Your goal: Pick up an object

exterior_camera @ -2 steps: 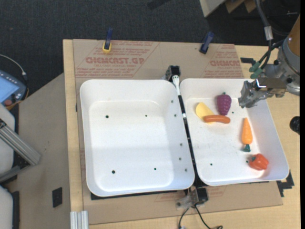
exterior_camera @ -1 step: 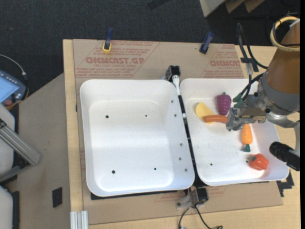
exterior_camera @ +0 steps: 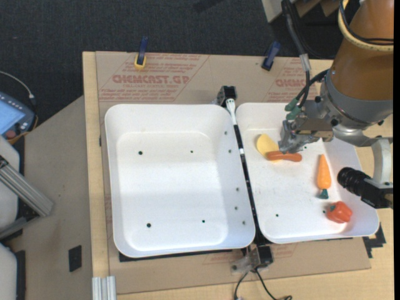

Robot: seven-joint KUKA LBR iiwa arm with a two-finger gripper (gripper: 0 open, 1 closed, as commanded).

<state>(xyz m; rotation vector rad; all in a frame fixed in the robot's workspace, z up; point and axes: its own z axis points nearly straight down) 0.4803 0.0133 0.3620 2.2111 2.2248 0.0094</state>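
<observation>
Claw (exterior_camera: pixel 290 146) touches smooth orange sausage-shaped toy (exterior_camera: pixel 284 157).

Light: pretty bright and even from overhead, white bins (exterior_camera: pixel 169 186) nearly blown out
Shadows: soft one across the left bin's upper floor
Focus: decent mid-frame, arm (exterior_camera: pixel 369 55) up close looks blurry
Surroundings: dark floor
</observation>
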